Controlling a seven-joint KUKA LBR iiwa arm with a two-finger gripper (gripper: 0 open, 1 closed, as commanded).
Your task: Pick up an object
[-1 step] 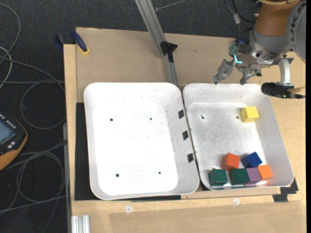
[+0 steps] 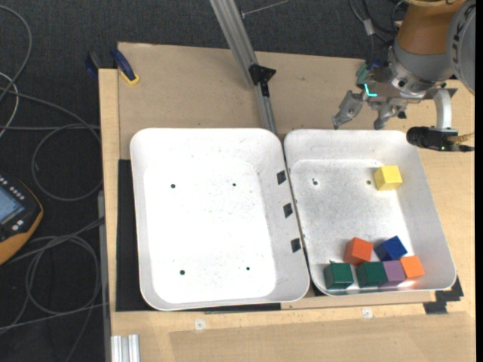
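Right shallow white plastic bin (image 2: 434, 225) with a yellow cube (image 2: 388, 176) and six clustered coloured blocks (image 2: 373, 265); gripper (image 2: 367, 115) above its far rim, fingers (image 2: 346, 112) apart, empty.

Left white bin (image 2: 151, 153) sits on wooden bench (image 2: 189, 81). Grey metal pole (image 2: 240, 47) slants from far edge down between the bins, black clamp (image 2: 262, 74) on it. Blue-yellow clamp (image 2: 124, 66) at far-left bench corner. Black cables (image 2: 45, 149) loop on dark floor left; yellow-black handheld device (image 2: 13, 213) at left edge.
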